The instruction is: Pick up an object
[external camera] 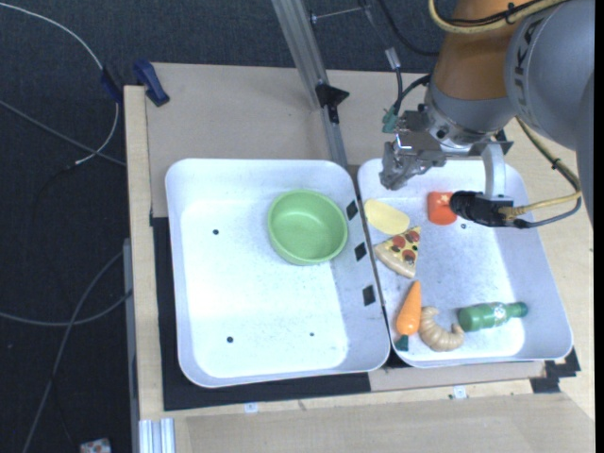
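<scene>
At the near edge of the right bin lie a green bottle, a croissant and a carrot, close together. Behind them sit a pizza slice and a yellow chip-like piece, and a small red object is beside them. The left bin holds a green bowl. At the far side the end effector hangs above the far left corner of the right bin, holding nothing; how wide it is open I cannot tell. I judge it is in the approach step. Next it should descend on the yellow piece just below it. The bin wall is near and may obstruct.
</scene>
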Controlling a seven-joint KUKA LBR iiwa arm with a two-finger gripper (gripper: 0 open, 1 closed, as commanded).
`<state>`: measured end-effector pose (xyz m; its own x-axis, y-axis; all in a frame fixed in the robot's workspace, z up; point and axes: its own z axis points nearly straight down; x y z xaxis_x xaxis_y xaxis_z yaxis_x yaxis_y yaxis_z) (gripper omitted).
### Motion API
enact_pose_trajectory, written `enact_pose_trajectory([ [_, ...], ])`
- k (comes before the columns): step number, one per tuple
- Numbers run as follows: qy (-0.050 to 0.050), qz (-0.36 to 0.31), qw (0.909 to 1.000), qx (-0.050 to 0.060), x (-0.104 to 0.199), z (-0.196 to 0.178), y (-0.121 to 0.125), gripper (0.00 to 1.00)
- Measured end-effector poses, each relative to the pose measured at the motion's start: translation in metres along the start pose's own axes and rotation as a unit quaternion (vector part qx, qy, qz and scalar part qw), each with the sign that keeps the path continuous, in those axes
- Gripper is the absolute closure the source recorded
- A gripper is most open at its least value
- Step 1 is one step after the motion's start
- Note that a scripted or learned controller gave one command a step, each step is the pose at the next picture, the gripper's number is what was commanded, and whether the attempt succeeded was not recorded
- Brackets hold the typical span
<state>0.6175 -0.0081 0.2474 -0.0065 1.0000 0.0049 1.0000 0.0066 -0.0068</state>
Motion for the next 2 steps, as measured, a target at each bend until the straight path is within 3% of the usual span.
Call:
enact_pose_trajectory([
  [2,-0.001,0.000,1.0000,-0.005,0.102,-0.010,0.021,1.00],
])
